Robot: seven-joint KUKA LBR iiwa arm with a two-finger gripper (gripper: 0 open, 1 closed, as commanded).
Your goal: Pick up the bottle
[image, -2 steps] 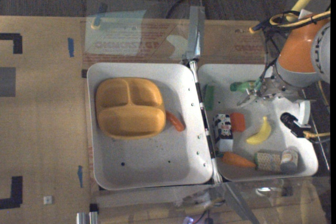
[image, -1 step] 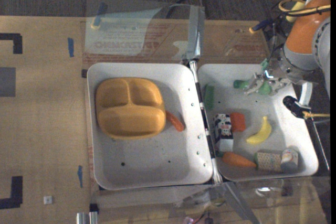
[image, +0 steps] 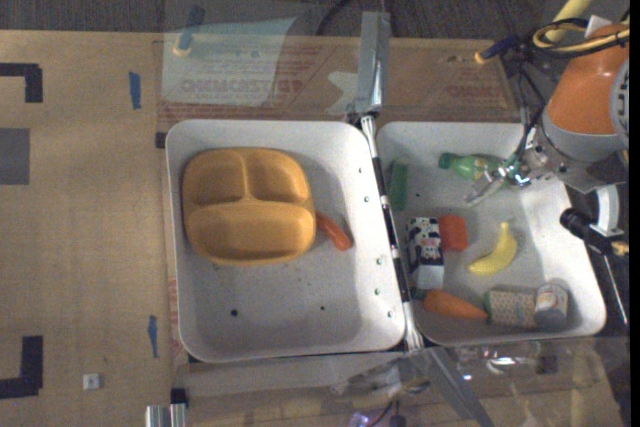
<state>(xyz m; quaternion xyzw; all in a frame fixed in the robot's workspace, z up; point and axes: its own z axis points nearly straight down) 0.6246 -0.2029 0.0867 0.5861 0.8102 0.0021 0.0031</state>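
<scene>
The bottle (image: 466,164) is small and green and lies on its side near the far wall of the right bin (image: 585,310). Its cap end points left. My gripper (image: 500,178) reaches in from the right, below the orange wrist band, and is low in the bin at the bottle's right end. The gripper's metal tip touches or overlaps that end of the bottle. I cannot make out whether the bottle is between the jaws.
The right bin also holds a green block (image: 399,185), a cow-patterned carton (image: 426,241), a red-orange piece (image: 453,233), a banana (image: 496,252), a carrot (image: 453,305), a brown box (image: 511,306) and a grey can (image: 551,299). The left bin (image: 290,325) has a yellow divided plate (image: 246,205) and a small orange item (image: 335,233).
</scene>
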